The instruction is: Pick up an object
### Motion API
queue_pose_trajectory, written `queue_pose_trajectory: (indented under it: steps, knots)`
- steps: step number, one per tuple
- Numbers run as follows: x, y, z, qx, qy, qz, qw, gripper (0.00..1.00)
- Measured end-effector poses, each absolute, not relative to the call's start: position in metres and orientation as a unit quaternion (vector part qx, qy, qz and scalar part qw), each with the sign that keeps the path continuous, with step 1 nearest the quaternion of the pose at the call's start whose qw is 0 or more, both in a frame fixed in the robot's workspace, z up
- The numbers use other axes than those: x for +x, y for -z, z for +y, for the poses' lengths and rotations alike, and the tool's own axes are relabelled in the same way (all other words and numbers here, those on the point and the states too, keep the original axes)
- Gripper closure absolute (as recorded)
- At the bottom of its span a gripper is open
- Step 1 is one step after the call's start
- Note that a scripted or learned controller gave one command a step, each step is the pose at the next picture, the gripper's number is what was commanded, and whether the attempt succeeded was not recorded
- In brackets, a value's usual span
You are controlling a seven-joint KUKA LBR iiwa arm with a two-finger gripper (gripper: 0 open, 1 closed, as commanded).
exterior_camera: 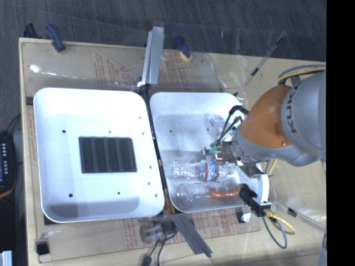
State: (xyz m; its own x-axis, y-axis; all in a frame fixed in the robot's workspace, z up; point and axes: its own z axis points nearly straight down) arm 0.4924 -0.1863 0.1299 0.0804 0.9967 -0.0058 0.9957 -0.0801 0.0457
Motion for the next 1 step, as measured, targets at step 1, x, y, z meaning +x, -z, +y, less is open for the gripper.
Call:
queue_pose_trajectory:
  steps: [1]
  knots:
    - [0.4961,-0.0952,-0.1684,0.652,-0.0028,0.758,0.005,0.00]
